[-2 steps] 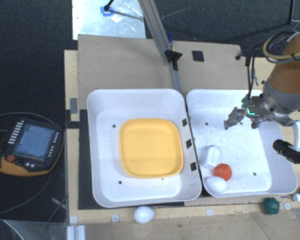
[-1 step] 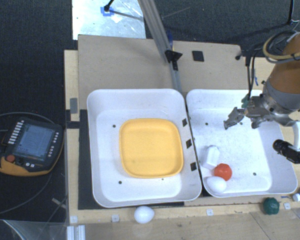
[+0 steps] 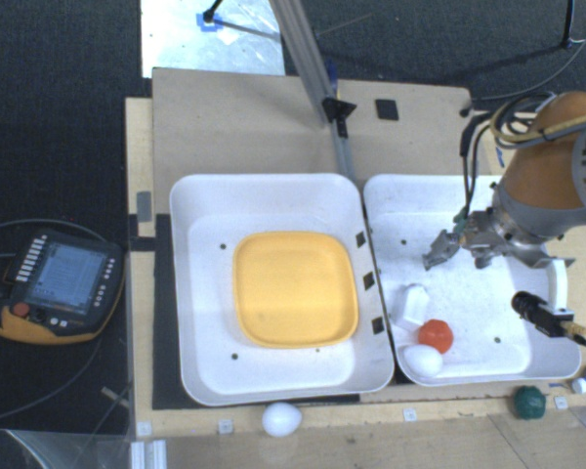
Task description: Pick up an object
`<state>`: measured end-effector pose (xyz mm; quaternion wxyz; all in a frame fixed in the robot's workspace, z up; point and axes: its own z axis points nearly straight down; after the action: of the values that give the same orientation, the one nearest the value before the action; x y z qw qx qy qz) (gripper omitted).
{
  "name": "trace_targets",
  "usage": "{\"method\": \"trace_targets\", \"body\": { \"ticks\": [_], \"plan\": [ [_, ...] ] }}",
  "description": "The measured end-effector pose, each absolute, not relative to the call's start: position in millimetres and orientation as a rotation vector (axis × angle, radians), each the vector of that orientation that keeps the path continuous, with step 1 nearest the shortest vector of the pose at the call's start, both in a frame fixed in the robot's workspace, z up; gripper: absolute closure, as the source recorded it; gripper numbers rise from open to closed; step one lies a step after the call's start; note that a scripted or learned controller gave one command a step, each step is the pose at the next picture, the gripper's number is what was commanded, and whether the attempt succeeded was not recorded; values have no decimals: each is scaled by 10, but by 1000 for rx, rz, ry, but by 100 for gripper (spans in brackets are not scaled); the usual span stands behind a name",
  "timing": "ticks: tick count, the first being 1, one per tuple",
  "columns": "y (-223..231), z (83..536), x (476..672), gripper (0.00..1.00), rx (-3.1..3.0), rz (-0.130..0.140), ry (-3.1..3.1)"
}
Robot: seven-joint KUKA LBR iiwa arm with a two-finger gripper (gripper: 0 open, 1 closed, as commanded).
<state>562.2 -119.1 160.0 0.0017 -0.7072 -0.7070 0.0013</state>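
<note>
Reaching in from the right, the grey arm (image 3: pixel 552 179) holds its hand (image 3: pixel 449 247) over the right bin (image 3: pixel 488 360), fingers spread wide with nothing between them. Near that bin's front left corner sit 3 objects: a red ball (image 3: pixel 435 336), a white egg-shaped piece (image 3: pixel 422 361) touching it, and a white block (image 3: pixel 411 303) just behind. A yellow plate (image 3: pixel 296 287) lies in the left bin (image 3: pixel 200 262). Another white egg (image 3: pixel 281 419) rests on the tabletop (image 3: pixel 234 125) in front.

Yellow plate (image 3: pixel 295 287) in a white bin (image 3: pixel 190 291); red ball (image 3: pixel 435 336); white egg (image 3: pixel 422 361); green ball (image 3: pixel 528 402).
</note>
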Motion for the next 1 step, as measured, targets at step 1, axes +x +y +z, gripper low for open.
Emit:
{"method": "trace_targets", "body": {
  "ticks": [1],
  "plan": [
    [-1192,1178,5647,0,-2220,2,-2220]
  ]
}}
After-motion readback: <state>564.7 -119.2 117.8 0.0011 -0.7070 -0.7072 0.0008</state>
